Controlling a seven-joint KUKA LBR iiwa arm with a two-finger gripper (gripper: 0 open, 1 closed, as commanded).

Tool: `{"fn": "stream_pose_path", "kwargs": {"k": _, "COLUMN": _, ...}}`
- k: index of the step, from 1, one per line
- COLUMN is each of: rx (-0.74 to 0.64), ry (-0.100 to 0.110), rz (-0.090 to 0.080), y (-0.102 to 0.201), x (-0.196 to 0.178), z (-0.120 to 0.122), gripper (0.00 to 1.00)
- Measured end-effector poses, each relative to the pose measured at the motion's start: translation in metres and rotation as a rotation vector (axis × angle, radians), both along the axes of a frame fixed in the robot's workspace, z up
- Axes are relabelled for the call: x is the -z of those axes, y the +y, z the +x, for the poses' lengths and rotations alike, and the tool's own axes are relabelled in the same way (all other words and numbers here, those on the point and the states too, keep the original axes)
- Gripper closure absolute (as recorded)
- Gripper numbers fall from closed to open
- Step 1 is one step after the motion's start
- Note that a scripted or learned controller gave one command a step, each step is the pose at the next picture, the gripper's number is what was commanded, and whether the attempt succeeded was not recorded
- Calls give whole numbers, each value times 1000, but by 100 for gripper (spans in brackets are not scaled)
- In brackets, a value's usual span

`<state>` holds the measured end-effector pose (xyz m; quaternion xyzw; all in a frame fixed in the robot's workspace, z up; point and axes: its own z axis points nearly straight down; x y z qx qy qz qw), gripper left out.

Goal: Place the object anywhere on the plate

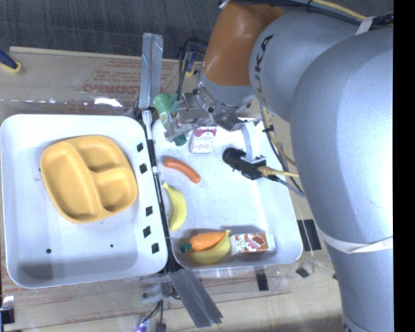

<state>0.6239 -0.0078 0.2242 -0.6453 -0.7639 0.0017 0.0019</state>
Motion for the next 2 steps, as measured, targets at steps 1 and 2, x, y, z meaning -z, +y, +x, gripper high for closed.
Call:
{"fn": "stream_pose_path", "kwargs": {"k": 1, "rx": -96, "ry": 1, "rz": 0, "y": 106, "x": 33, "z": 3, "gripper": 100}}
{"fn": "stream_pose_path", "kwargs": {"k": 2, "rx": -96, "ry": 0, "rz": 0, "y": 106, "x": 33, "z": 3, "gripper": 0}}
